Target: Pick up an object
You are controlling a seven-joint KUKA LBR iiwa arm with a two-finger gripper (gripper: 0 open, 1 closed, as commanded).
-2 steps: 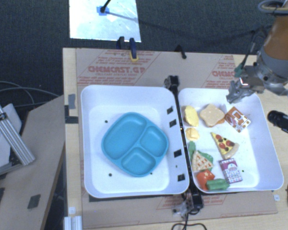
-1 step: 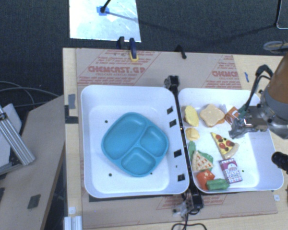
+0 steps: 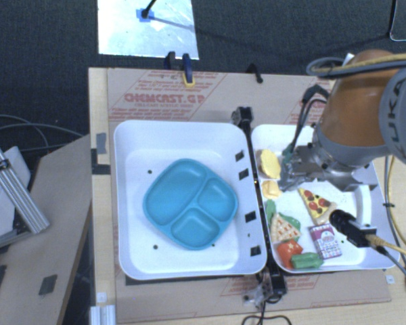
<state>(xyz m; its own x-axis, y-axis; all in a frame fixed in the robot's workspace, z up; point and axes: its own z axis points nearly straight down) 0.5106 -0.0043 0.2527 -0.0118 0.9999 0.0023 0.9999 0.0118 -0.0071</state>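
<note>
Gripper [image 3: 289,175] low over the far-left part of the right bin [image 3: 358,257], its tip dark and tucked under the wrist, so how wide the gripper stands cannot be told. Just left of it lies a yellow toy food piece [image 3: 269,162], rounded and smooth, hard against the bin's left wall. A paler yellow piece [image 3: 271,189] sits just on the near side of that, also by the wall. To the right and nearer, a toy pizza slice [image 3: 316,204] lies flat, a tan wedge with red dots, close under the grey and orange bulk of the arm [image 3: 365,114]. Nearer still, a second pizza wedge [image 3: 283,227] with green trim touches a red toy vegetable [image 3: 288,250], and a green piece [image 3: 306,261] lies along the near wall beside it. A small purple carton [image 3: 325,241] lies just right of these, next to bare white floor at the near-right corner. The toys crowd the left wall and near edge, with little room between them. In the left bin [image 3: 183,131] a blue sectioned plate [image 3: 191,203] of glossy plastic rests in the middle, with white floor all round. Both bins sit on a cardboard sheet [image 3: 162,90] printed in red.
</note>
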